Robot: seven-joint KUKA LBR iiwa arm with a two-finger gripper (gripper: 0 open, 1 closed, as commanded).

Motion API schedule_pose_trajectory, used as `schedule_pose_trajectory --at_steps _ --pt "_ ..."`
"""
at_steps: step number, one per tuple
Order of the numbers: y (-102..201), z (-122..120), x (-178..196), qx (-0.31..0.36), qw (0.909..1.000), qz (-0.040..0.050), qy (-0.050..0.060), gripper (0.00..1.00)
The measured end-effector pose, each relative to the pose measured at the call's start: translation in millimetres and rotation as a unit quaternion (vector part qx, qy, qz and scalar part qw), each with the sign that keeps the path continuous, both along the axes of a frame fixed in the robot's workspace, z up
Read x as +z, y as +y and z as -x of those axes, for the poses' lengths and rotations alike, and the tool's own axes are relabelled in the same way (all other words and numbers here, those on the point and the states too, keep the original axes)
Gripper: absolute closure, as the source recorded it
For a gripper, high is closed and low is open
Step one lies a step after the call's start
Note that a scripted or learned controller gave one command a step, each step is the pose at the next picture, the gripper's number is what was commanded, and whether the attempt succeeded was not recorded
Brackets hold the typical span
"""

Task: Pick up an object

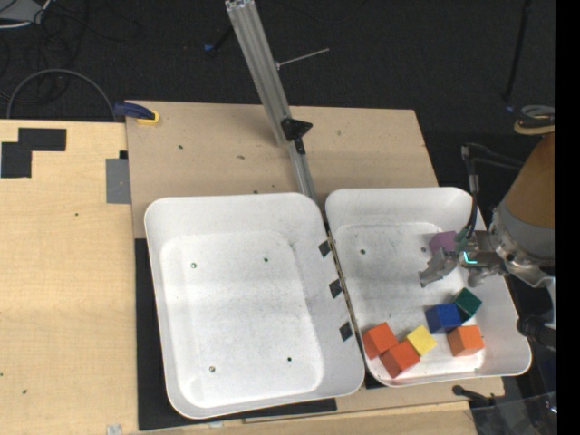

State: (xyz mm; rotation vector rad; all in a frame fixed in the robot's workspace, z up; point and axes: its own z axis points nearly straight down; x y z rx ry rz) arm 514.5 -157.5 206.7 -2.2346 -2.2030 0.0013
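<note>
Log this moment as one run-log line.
pincer: over right bin | purple block: beside pincer | blue block, yellow block: in bin | grasp: unconfirmed

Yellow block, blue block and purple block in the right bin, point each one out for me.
yellow block [421, 340], camera view, middle of its top face
blue block [443, 317], camera view, middle of its top face
purple block [443, 241], camera view, its visible upper face

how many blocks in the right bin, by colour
orange blocks: 3
yellow block: 1
blue block: 1
green block: 1
purple block: 1, beside the tool
total: 7, all in the right bin
</note>
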Motion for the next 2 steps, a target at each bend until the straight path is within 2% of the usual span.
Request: schedule_pose_trajectory --at_steps 2 --pt "-0.1 0.0 0.0 0.0 1.0 0.0 0.0 0.0"
